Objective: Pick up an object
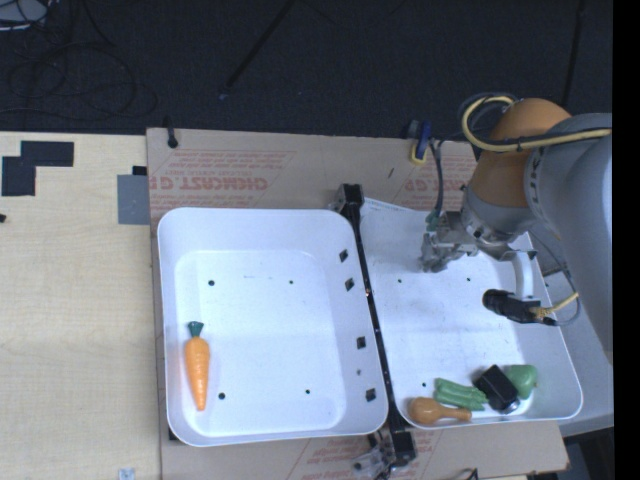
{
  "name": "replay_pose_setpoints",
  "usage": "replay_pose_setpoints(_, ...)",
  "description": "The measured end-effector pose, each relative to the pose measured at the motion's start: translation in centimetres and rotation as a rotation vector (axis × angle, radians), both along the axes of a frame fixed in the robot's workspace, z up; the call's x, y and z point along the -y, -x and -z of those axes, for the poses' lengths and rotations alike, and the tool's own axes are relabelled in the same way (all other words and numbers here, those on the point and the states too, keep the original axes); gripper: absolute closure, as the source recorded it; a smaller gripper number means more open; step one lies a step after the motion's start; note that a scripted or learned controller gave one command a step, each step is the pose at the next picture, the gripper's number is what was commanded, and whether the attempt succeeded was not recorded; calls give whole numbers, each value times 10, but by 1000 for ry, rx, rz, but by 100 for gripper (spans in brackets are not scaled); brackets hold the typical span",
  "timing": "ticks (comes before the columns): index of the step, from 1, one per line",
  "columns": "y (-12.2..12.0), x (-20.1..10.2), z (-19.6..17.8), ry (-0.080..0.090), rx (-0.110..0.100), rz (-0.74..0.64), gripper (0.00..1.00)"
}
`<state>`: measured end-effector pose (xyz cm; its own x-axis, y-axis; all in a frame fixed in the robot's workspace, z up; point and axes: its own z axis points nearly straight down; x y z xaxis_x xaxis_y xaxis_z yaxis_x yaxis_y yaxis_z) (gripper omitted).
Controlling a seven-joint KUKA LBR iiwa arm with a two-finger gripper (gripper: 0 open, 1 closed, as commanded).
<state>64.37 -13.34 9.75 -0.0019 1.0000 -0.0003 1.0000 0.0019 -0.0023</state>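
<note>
Near right bin (pixel 560 368) back edge: end effector (pixel 437 253), finger state unclear; smooth tapered orange carrot (pixel 197 364) hugs left bin (pixel 250 223) front-left wall.

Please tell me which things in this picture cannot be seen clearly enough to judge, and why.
- Gripper: small and dark over the right bin in the camera view; the wrist covers its upper part.
- Green object: partly covered by the black object.
- Black object: too small to identify.
- Orange-brown object: small, at the bin's near rim; its kind is unclear.
- Carrot in the left bin: clear.
</note>
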Motion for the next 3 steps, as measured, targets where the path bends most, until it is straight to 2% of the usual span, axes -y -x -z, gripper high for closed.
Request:
replay_pose_setpoints(1, 0, 1, -10, 0, 0, -1, 100)
replay_pose_setpoints(2, 16, -93, -96, -4, 7, -7, 100)
replay_pose_setpoints(3, 18, -86, -100, -1, -2, 0, 100)
